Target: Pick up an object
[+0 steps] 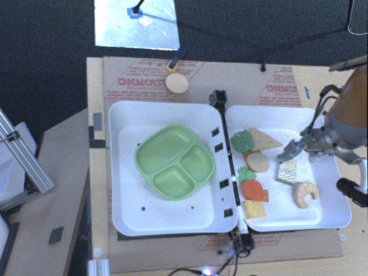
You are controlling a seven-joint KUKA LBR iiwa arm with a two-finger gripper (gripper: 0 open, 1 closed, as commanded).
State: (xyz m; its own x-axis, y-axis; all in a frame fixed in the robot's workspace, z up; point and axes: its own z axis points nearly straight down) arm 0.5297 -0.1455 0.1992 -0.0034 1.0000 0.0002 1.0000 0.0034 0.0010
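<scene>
- In the right bin (330, 220), nearest the camera: a yellow cracker (254, 210), a red tomato (252, 189) and a croissant (305, 193)
- Left bin (123, 211) holds a green divided plate (174, 162)
- Mid-bin, the end effector (288, 151) hovers just above a patterned green-white block (287, 171); grip state I cannot tell
- Farther back: broccoli (242, 140) and a cheese wedge (265, 140)
- Beyond the bins, a tan disc (177, 83) on the counter (247, 76)

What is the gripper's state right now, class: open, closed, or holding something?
Gripper: cannot be told; it hangs over the right bin, just above the patterned sponge piece.
</scene>
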